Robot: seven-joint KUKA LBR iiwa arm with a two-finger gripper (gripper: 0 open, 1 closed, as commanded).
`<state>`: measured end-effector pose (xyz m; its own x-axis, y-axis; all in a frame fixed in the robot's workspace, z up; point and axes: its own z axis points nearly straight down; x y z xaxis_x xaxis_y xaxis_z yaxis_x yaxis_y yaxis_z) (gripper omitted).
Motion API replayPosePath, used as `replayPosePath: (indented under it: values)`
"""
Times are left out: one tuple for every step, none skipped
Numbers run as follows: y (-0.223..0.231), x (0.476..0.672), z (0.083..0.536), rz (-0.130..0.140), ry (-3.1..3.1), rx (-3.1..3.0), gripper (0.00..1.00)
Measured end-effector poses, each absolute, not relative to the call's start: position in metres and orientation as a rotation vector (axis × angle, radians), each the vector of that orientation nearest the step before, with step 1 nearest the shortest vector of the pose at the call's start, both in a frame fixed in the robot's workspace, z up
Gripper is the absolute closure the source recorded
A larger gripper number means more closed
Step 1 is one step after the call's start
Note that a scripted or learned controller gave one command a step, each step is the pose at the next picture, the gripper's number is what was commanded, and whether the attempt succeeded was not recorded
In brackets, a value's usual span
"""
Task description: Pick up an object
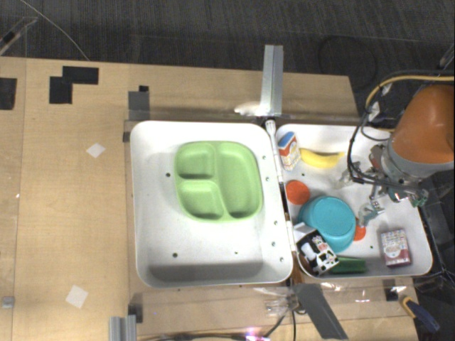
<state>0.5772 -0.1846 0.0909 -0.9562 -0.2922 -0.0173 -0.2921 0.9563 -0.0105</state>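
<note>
Camera view: tool (372, 208) seemingly beside teal bowl (330, 221)

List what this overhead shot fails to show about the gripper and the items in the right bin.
- Gripper: too small in the camera view, under the arm's wrist, to read.
- Banana: right end hidden behind cables.
- Green object: left end tucked under the black-and-white item.
- Small box: label too small to read.
- Small orange piece: mostly hidden by the teal bowl.
</note>
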Motion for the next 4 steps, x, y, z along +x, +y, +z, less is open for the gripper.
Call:
replayPosePath:
  values:
    - [-0.154,0.550,0.092,-0.021,3.089,-0.462,0.00]
    - [-0.173,0.634,0.089,-0.002,3.096,-0.522,0.00]
    - [-0.150,0.582,0.092,-0.032,3.099,-0.400,0.00]
    - [-0.199,0.587,0.110,-0.003,3.126,-0.211,0.00]
